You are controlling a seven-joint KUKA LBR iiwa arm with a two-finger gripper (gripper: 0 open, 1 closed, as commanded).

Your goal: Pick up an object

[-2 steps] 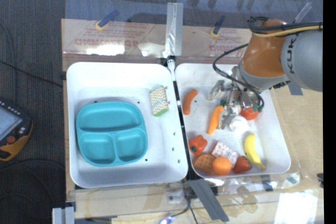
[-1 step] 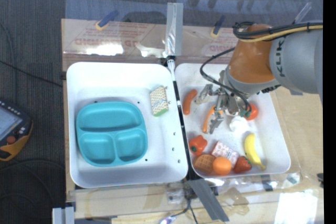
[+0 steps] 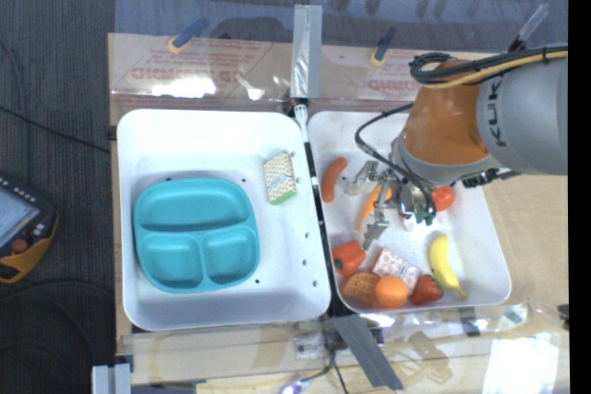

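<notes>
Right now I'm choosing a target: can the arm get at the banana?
Probably yes. The banana lies uncovered near the right bin's right wall, beside the strawberry, just below and right of the gripper. The wall alongside may crowd the jaws.

Two white bins (side by side), one teal tray, one banana.

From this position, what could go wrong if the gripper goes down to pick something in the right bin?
1. The gripper hangs over the carrot, which lies tilted; the fingers may push it aside rather than close on it.
2. The orange, banana and small box lie packed in the right bin's near corner; a grasp there could catch two things.
3. The sausage lies by the bin's left wall, so a finger could hit the wall.
</notes>
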